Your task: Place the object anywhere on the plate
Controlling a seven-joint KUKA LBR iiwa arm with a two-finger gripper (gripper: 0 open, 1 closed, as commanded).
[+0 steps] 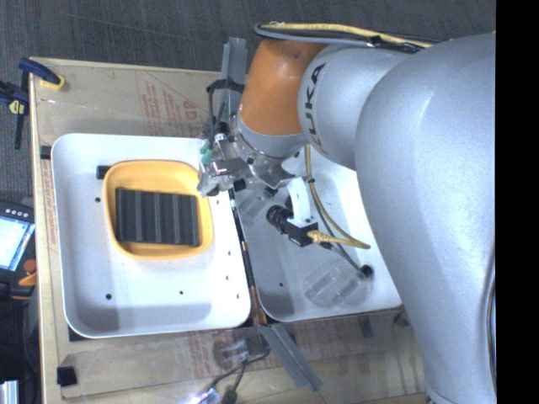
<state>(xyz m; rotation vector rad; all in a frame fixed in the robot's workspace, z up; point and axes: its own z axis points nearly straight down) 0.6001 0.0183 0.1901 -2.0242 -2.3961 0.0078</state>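
Observation:
A yellow plate (192, 175) with rounded corners lies in the left white bin (126, 310). A dark, ribbed rectangular object (158, 217) rests flat on the plate's middle. My gripper (216, 172) hangs over the plate's right rim, at the divide between the two bins. The wrist and its orange band (274, 91) cover most of it. A small teal bit (205, 150) shows beside the gripper's tip, and I cannot tell what it is.
The right white bin (383, 297) sits mostly under the arm and holds a clear plastic piece (333, 286). A black connector and yellow cable (295, 225) hang from the wrist. Blue clamps (40, 72) grip the bench's far-left edge, and a screen device (12, 242) sits at the left.

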